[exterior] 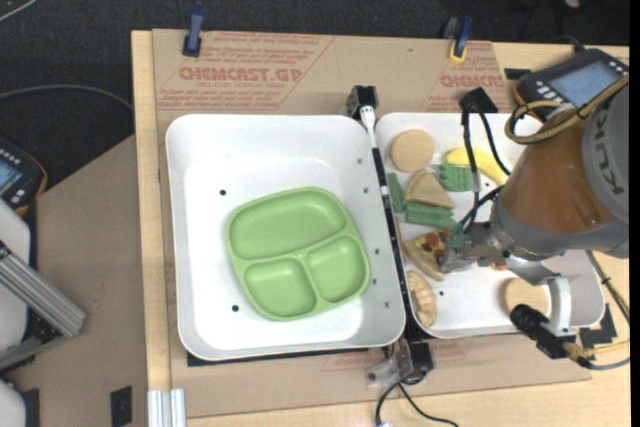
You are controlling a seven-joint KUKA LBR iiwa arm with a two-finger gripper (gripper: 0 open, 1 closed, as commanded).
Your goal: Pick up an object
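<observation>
You've got two white bins side by side on the bench (150,215). The left bin (190,155) carries one thing: a green tray (297,252) with three compartments, lying flat near the bin's middle and a little toward its near wall.

Use that tray as your landmark. To its right, across the black divider, the right bin (470,315) holds a cluster of toy food. Farthest from you sits a round tan cookie (411,151). Right of the cookie lies a yellow banana (478,165), with a small green piece (456,177) touching it. Nearer you from the cookie comes a sandwich wedge (428,195), tan on top with a green layer beneath. Next in line, level with the tray's middle, is a small red-and-yellow item (430,242) resting on a tan slice (425,260). Closest to you, level with the tray's near edge, a ridged tan pastry (422,297) lies against the bin's left wall.

The arm (560,195) reaches in from the right and the gripper (458,250) is low over the cluster. It sits just beside the red-and-yellow item, on that item's right; you can't tell whether they touch. You can't tell the state of the fingers either, since the wrist hides them.
</observation>
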